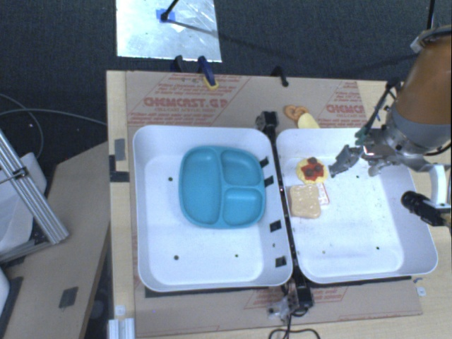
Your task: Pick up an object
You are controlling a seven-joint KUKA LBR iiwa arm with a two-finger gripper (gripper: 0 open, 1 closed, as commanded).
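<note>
The arm comes in from the right, bent low over the right bin (417,260), its gripper (342,162) angled leftward — I can't tell how it is set. Just beside its tip lies a small pizza toy (311,169), with a tan toast slice (305,202) touching below it. The left bin (155,260) holds a blue divided plate (221,187).

Grey arm (417,129), orange band (431,83)
</note>
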